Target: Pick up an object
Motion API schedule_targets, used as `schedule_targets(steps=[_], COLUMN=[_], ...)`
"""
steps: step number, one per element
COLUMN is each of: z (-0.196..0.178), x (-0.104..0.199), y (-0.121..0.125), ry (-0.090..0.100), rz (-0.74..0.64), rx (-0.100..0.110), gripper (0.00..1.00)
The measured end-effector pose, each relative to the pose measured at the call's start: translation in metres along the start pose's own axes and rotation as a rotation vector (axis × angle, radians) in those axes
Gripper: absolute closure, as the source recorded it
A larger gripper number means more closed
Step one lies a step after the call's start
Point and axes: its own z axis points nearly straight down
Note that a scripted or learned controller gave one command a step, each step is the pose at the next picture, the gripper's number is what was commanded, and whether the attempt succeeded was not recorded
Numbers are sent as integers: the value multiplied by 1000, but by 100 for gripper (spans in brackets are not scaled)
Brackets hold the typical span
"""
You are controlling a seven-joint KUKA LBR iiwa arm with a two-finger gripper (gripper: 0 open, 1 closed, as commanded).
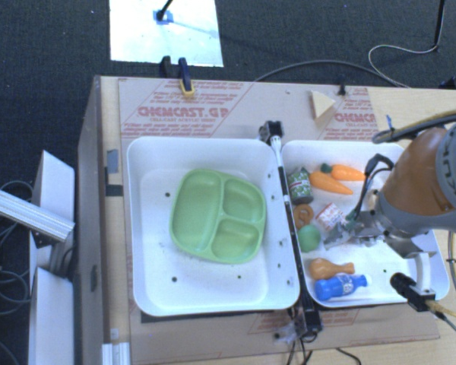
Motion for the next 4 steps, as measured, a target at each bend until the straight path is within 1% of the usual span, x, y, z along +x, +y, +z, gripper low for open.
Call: schedule_targets(steps=[1,2,3,4], z=[10,10,-1,-1], x=[32,0,0,0], y=[70,112,113,113], ry=[0,0,-2,-1], rz=[-1,-2,-7,-7], rx=[1,2,-1,-1], gripper=[0,0,100,0])
